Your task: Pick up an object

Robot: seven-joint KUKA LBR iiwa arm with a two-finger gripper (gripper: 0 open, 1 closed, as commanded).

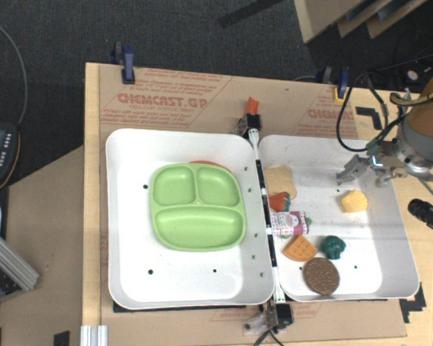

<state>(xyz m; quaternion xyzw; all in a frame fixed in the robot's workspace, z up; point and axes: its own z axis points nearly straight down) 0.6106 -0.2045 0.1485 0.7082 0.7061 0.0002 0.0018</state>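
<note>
Reading "CHEMCAST GP" in red print across the brown board (170, 100) at 12 o'clock — the only legible writing. Two white bins sit on it: the left bin (122, 272) holds a green divided plate (197, 207). Over the right bin (393, 267), toward 3 o'clock, the gripper (363, 170) hangs with fingers spread, holding nothing — a yellow block (354, 202) lies just below it.
</note>
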